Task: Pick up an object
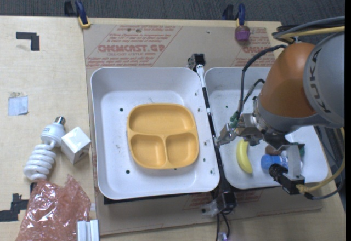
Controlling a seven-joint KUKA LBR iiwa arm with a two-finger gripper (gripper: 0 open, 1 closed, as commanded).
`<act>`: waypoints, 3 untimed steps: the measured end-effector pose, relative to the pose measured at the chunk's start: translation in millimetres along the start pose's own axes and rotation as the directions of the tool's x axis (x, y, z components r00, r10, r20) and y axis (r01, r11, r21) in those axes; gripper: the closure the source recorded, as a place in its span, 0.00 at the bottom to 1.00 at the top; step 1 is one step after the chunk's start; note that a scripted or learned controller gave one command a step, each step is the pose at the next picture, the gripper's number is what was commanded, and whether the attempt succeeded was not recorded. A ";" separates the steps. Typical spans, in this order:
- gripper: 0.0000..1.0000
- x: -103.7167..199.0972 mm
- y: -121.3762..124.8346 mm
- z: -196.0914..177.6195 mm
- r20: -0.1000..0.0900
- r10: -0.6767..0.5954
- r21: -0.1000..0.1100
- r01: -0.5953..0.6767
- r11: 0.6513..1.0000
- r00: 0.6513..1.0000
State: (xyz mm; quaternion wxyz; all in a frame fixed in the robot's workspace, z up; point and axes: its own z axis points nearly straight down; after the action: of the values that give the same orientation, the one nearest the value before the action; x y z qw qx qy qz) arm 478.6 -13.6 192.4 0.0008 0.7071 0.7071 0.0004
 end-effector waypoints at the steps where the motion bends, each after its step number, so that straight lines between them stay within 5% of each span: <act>1: 0.00 0.0 0.0 0.0 0.000 0.000 0.000 0.000 1.000 1.000; 3: 0.00 0.0 0.0 0.0 0.000 0.000 0.000 0.000 1.000 1.000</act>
State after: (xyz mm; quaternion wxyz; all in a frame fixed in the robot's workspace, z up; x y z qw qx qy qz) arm 478.6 -13.6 192.4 0.0007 0.7071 0.7071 0.0004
